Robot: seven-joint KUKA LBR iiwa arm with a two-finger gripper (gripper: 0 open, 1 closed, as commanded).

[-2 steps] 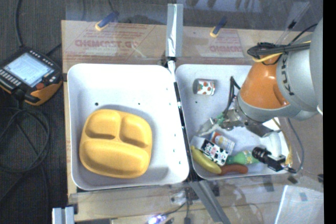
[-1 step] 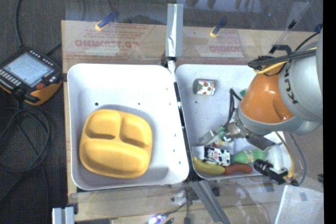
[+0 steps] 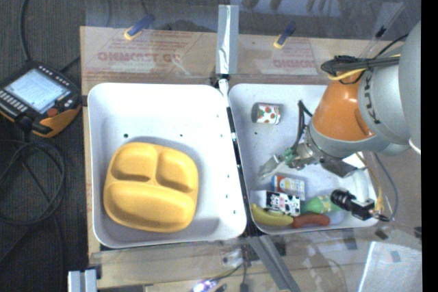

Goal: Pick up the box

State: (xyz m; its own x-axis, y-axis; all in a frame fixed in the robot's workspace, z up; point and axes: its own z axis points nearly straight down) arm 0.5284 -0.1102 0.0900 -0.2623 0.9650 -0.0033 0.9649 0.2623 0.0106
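Observation:
A small colourful box [image 3: 288, 184] lies flat in the right bin [image 3: 356, 96], near its front. My gripper [image 3: 287, 161] hangs just above and behind the box, pointing down and to the left. Its fingers stand open with nothing between them. The grey arm with its orange band [image 3: 339, 113] comes in from the right and covers the bin's right part.
In the right bin are a white cup with red spots [image 3: 265, 113] at the back, a black-and-white box [image 3: 282, 202], a banana [image 3: 270, 217], a green item [image 3: 317, 205] and a red item [image 3: 312, 220] along the front. The left bin [image 3: 102, 106] holds a yellow divided tray [image 3: 151, 186].

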